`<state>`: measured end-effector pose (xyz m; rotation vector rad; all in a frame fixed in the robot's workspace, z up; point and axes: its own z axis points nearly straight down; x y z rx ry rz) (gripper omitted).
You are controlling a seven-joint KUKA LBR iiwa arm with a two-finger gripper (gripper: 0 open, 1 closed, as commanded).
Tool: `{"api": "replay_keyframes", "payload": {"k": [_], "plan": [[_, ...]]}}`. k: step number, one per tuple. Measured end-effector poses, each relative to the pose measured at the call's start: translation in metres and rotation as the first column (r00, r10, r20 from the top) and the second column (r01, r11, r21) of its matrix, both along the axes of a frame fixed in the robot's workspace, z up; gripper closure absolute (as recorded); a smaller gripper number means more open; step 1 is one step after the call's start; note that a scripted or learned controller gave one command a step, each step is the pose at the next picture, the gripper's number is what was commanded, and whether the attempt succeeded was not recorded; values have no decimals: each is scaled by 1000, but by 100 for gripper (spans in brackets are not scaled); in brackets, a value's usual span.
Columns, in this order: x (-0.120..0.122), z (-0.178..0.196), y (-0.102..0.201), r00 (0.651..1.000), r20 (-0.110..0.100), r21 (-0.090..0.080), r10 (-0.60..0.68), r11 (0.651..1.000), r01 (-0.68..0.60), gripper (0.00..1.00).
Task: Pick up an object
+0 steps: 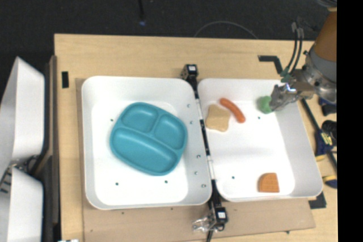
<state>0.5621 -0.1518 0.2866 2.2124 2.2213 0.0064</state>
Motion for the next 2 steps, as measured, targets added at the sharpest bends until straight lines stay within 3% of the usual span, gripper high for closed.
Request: {"api": "replay_keyframes", "payload": {"k": [2], "plan": [[4,-9,89,1000,-6,1,1,1000,-1,100]]}}
